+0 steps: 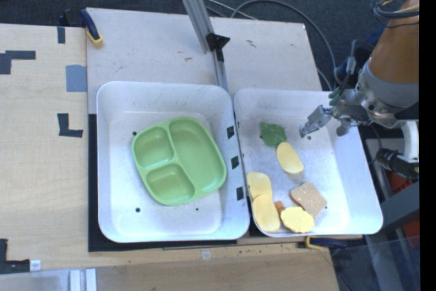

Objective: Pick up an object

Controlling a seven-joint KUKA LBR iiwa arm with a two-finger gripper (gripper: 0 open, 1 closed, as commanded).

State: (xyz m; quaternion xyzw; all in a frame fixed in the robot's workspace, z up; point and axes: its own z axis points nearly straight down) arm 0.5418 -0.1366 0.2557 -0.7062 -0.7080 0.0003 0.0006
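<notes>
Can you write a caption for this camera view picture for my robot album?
End effector hovers over the right bin of toy food; a green divided plate lies in the left bin.

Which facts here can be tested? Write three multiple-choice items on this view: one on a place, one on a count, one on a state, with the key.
1. Where does the light green three-compartment plastic tray lie?
A. In the left white bin
B. In the right white bin
C. On the bare wooden bench

2. How many compartments does that tray have?
A. Two
B. Three
C. Five

3. Where is the two-finger gripper now?
A. Above the right bin, clear of the food pieces
B. Pressed into the green tray
C. Parked over the wooden bench at left

Key: 1 A, the tray sits within the left bin's walls. 2 B, one large section and two smaller ones show. 3 A, it hangs near the right bin's upper right, with the dark green leaf-shaped piece and the yellow oval piece lying apart from it.
</notes>
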